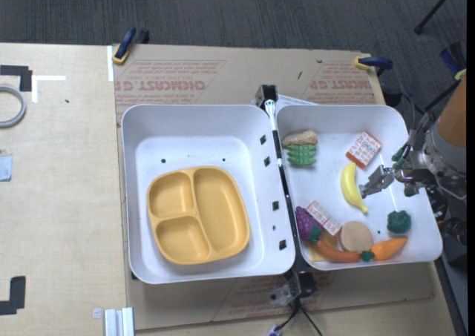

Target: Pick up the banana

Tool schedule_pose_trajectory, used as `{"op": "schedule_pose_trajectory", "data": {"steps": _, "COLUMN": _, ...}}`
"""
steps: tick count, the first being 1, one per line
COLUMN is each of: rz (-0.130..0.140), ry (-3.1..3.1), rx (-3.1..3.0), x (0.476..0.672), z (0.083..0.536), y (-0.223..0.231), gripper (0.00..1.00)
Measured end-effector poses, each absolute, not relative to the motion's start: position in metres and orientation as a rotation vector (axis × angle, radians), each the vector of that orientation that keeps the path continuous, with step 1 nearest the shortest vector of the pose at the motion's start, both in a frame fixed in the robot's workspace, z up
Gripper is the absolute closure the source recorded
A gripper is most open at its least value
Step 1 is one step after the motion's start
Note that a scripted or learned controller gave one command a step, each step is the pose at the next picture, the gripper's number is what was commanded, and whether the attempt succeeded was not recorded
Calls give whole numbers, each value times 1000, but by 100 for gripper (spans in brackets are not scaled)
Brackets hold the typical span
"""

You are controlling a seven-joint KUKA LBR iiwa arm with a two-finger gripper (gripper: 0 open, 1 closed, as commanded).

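Metallic hand [387, 181], orange-banded wrist

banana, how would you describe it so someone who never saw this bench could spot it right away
Of the two white bins, look in the right bin, the one crowded with toy food. The banana lies near its middle, below a small red and white box and just left of the pincer. It is the only plain yellow, curved piece there; its neighbours are orange, green, purple or tan.
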State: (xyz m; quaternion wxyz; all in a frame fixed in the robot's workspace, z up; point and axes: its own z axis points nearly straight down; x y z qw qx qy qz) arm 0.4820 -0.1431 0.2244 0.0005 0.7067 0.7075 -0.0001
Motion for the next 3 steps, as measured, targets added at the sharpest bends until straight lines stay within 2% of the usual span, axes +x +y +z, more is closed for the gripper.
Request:
{"op": "schedule_pose_trajectory", "data": {"steps": 1, "rz": -1, "ry": 2310, "rx": 2131, "x": 540, "z": 92, "y": -137, "gripper": 0}}
{"op": "schedule_pose_trajectory", "data": {"steps": 2, "rz": 0, "ry": 2307, "rx": 2132, "x": 540, "z": 102, "y": -138, "gripper": 100}}
{"op": "schedule_pose_trajectory", "data": {"steps": 3, "rz": 1, "ry": 2693, "rx": 1613, "x": 559, "z": 168, "y": -100, "gripper": 100}}
